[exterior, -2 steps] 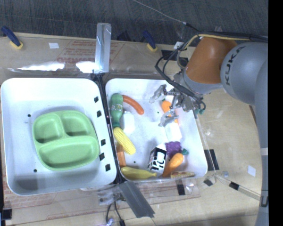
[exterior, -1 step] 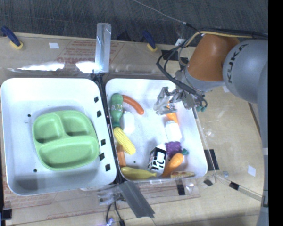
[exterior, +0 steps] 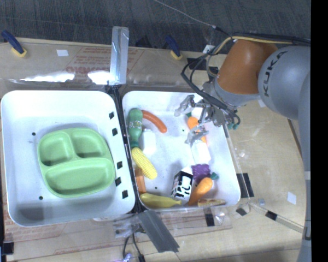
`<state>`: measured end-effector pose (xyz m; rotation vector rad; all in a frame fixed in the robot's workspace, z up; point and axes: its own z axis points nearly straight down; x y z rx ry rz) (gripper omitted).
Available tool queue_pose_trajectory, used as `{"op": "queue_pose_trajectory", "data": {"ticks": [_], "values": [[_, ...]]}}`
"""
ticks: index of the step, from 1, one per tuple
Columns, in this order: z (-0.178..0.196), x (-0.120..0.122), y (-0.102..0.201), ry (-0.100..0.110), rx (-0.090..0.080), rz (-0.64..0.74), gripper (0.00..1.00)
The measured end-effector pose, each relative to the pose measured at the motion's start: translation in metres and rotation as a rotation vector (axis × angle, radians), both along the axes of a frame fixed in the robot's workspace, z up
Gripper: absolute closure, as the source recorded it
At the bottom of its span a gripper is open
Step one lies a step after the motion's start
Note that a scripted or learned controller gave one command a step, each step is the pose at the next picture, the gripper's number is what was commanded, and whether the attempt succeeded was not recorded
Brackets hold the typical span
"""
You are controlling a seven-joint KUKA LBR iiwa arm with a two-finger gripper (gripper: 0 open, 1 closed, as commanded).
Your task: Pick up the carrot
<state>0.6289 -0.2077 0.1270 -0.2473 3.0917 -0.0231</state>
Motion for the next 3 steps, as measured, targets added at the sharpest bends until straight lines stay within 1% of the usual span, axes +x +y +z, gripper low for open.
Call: {"op": "queue_pose_trajectory", "data": {"ticks": [1,2,3], "values": [[-0.036,0.011,-0.002,0.041,0.011,0.028,0.0],[-0.022,0.014,-0.002,0.032,0.008,0.031,1.0],[-0.023,0.014,-0.002,0.032,0.009,0.031,0.0]]}}
